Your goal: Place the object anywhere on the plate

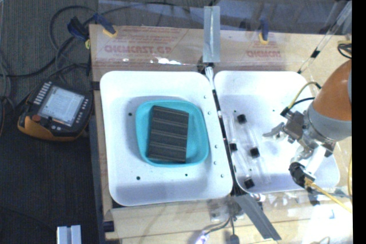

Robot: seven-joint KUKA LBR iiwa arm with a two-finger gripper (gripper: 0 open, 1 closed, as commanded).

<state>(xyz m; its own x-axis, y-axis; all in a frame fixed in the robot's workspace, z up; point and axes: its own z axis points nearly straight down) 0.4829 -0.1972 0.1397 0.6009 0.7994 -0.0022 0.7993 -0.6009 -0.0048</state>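
A dark grey ribbed block [168,134] lies flat on the light blue plate [198,143], which sits in the middle of the left white bin [114,140]. The block covers most of the plate's centre. My gripper [290,133] hangs over the right side of the right bin [257,88], well apart from the plate and block. Above it, at the view's right edge, the orange band of the arm [338,99] is in sight. I see nothing held at the gripper.
A few small black pieces [253,152] lie on the floor of the right bin near its left wall. A raised rim [217,123] divides the two bins. A teach pendant [56,110] lies on the floor to the left of the bench.
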